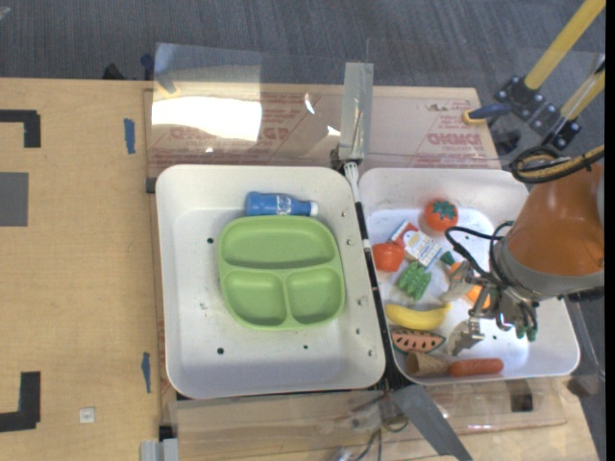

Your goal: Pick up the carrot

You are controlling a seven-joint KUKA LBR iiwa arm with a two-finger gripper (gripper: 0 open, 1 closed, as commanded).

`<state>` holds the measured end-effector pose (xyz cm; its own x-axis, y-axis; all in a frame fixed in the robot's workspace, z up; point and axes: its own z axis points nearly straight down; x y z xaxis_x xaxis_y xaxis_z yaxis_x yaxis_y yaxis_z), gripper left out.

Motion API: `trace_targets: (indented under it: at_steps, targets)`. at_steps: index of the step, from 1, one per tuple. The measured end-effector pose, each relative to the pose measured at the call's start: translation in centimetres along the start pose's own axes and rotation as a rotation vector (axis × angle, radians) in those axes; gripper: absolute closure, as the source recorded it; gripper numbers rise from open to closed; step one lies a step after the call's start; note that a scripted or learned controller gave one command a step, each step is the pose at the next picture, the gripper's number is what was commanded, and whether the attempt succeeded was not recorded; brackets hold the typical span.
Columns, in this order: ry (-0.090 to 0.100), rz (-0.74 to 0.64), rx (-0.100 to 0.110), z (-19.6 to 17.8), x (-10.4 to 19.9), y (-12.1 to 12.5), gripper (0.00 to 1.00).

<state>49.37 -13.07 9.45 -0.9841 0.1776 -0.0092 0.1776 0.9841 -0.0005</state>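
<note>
The arm, with its orange band, reaches into the right bin from the right. Its gripper is low over the bin's middle-right part, pointing down and left. A small orange piece, which looks like the carrot, shows right against the gripper's upper side. The wrist and cables hide most of it. I cannot make out whether it is held or just lying beside the gripper.
Around the gripper lie a banana, a watermelon slice, a red sausage, a green block, a white packet, a red piece and a tomato. The left bin holds a green divided plate and a blue bottle.
</note>
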Motion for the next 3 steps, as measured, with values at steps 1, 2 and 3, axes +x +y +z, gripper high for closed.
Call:
trace_targets:
  at_steps: [1, 2, 3]
  targets:
    - [-0.004, -0.004, 0.0, -0.9, -0.1, 0.2, 1.0]
    - [-0.011, -0.007, 0.0, -1.9, -0.3, 0.3, 1.0]
    - [-0.018, -0.008, 0.001, -3.0, -0.6, 0.5, 1.0]
